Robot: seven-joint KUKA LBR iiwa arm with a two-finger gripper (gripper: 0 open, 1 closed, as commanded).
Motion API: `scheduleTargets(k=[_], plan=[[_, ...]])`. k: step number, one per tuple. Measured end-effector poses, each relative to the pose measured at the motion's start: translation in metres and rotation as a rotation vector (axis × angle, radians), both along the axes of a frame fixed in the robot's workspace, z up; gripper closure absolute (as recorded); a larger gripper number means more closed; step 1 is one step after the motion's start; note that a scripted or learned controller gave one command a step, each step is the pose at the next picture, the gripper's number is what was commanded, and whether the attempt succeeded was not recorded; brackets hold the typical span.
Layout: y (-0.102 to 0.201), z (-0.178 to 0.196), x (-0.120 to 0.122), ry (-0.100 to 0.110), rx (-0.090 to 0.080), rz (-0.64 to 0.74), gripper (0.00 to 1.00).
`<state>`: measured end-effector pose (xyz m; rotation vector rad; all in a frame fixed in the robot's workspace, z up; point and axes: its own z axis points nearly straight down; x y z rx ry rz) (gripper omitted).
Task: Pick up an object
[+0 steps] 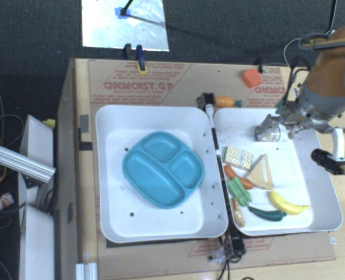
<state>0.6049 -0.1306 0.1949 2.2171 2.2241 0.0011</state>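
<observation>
On the left half of the desk (pixel 161 83) sits the left bin (pixel 111 156), a shallow white tray. A blue divided plate (pixel 162 168) with three compartments lies in its middle, flat and turned at a slight angle to the bin walls.

Behind the two bins, at the seam between them, an orange carrot-like toy (pixel 225 102) lies on the desk surface. Further right on the desk, an orange block (pixel 252 77) rests apart from both bins.

The right bin (pixel 324 206) adjoins the left one along a shared dark divider. Its contents are grouped toward its left and front. A speckled yellow-white card-like piece (pixel 238 156) lies just right of the divider. Beside it, a tan wedge (pixel 261 173) lies flat. A small orange-red piece (pixel 238 177) and a green vegetable toy (pixel 239 190) lie close against the divider, touching or nearly touching each other. A pale flat piece (pixel 238 214) sits at the front, near the divider. A dark green pepper-like toy (pixel 267 213) lies toward the front wall, with a yellow banana (pixel 287 203) just beside it to the right.

The jaws (pixel 270 131) hang over the rear part of the right bin, well apart from the grouped objects. Whether they are open or closed cannot be told from this angle; nothing is visibly held. The arm (pixel 333 77) enters from the right.
</observation>
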Motion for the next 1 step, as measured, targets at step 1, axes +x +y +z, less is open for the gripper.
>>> scheduleTargets(k=[1], plan=[[-0.0110,-0.0372,-0.0514,0.002,0.000,-0.002,0.00]])
